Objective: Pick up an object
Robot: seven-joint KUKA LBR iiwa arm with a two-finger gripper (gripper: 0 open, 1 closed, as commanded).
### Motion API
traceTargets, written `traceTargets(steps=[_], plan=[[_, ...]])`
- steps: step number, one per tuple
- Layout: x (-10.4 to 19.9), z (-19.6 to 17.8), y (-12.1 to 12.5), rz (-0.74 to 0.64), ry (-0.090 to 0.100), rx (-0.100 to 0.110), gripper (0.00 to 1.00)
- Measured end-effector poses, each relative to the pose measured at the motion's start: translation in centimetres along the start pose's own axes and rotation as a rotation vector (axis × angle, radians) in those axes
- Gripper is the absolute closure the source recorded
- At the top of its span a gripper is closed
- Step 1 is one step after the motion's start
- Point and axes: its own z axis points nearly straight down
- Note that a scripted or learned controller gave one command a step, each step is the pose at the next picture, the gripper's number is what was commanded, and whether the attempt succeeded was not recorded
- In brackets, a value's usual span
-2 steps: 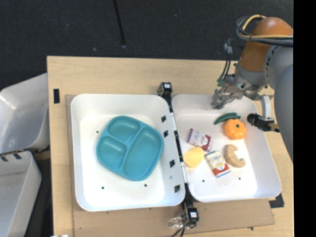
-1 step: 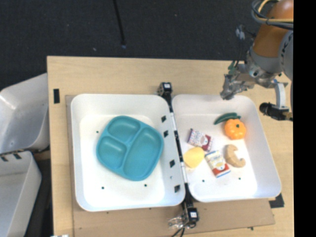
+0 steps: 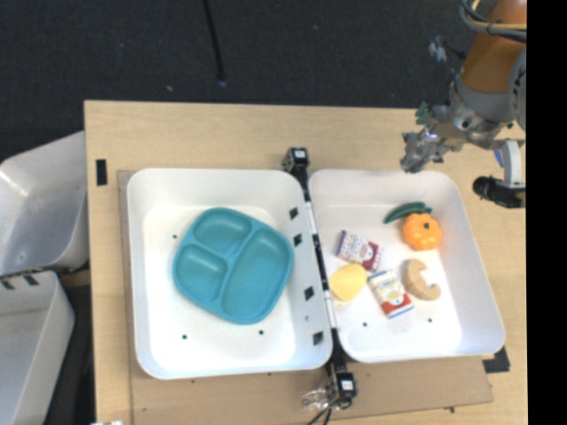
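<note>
A grey arm with an orange band reaches in from the right, its gripper (image 3: 423,151) poised above the far rim of the right bin (image 3: 469,326), over bare worktop (image 3: 221,135) rather than over any item; nothing sits between its fingers, and how far apart they stand cannot be told from this slant. The candidates for pickup lie clustered in that right bin, presumably loaded there so one reach can serve them all: an orange toy pumpkin (image 3: 422,231) touching a dark green pepper (image 3: 407,212) near the far side; a small pink-and-white packet (image 3: 358,249); a yellow lemon-like piece (image 3: 348,283) near the divider; a red-and-white carton (image 3: 391,293) just beside a tan bagel-shaped piece (image 3: 422,280). The left bin (image 3: 142,326) carries a blue divided plate (image 3: 233,266), lying flat; it looks the likely drop-off side. No grasp has begun; the gripper must yet descend into the bin.
</note>
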Motion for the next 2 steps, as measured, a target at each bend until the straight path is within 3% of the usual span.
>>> traceTargets(steps=[2], plan=[[10.5,-0.7,-2.5,-0.001,0.002,0.005,1.0]])
